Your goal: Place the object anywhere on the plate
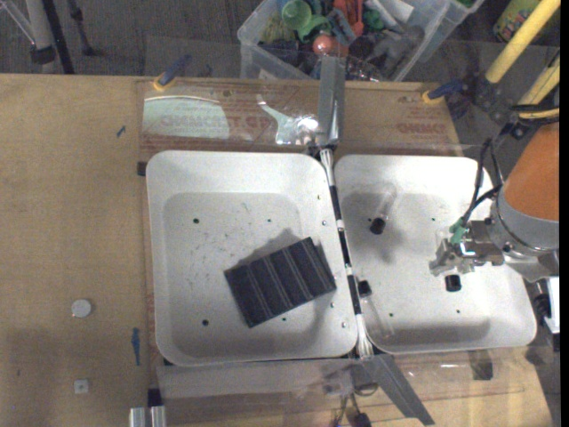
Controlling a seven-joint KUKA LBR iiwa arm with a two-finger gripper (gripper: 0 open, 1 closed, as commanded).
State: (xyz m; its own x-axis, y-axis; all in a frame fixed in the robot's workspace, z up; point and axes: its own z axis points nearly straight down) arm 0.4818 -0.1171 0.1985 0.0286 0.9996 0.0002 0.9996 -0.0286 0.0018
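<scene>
Lying tilted on the floor of the left bin (169,238): one dark ribbed plate (280,281), rectangular, grooves running along its length, sitting toward that bin's near right part.
Standing in the right bin (418,327), just across the divider from the plate: one small dark object (377,225), resting alone on the white floor in the bin's upper left part, well apart from the plate.
Hovering over the right bin's right side, farther from the plate than the object: gripper (451,269) on the grey arm (533,194) with its orange band; whether the fingers are parted or closed I cannot tell.
Sitting beyond both bins, past the wooden table (71,194): clear tub of coloured toys (347,16).
</scene>
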